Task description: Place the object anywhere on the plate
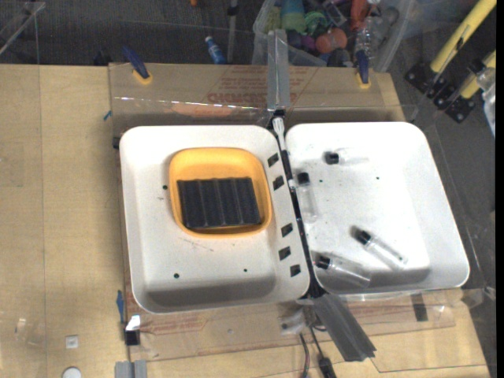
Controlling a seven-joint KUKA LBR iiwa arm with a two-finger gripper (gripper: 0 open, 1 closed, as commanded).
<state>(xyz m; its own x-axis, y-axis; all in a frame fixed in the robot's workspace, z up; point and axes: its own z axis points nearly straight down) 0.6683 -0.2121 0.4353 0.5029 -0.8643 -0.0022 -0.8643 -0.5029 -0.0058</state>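
Yellow plate (178, 168) sits in the left bin (146, 242) at centre-left of the frame, with a black ribbed block (219, 203), likely the object, lying flat within its rim and so resting steadily, while clear tubes (376, 244) lie scattered in the right bin (398, 183).

Both white bins (150, 274) looked like smooth, slightly glossy plastic, the orange plate (216, 160) matt plastic under a dark ribbed block (218, 201), the clear syringes (376, 245) shiny, the bench (55, 211) pale wood.
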